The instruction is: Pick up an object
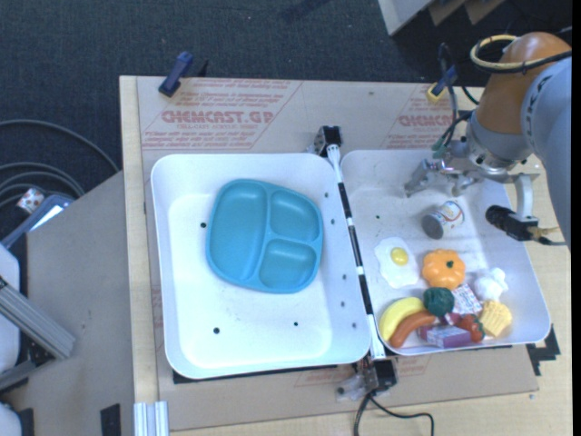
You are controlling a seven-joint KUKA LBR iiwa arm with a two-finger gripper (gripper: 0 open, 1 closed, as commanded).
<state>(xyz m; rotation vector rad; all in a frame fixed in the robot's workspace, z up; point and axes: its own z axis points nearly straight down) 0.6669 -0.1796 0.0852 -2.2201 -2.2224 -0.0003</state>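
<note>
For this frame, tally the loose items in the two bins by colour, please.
Blue: 1, divided plate
Yellow: 2, banana, corn
Orange: 1, pumpkin
White and yellow: 1, fried egg
Green: 1, broccoli
Grey and white: 1, can
White: 1, garlic-like piece
Total: 8, plus an overlapping red and purple pile I cannot separate.

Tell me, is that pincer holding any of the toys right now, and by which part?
Nothing is held. The pincer hangs over the right bin, above the small can, with nothing between its fingers.
</note>
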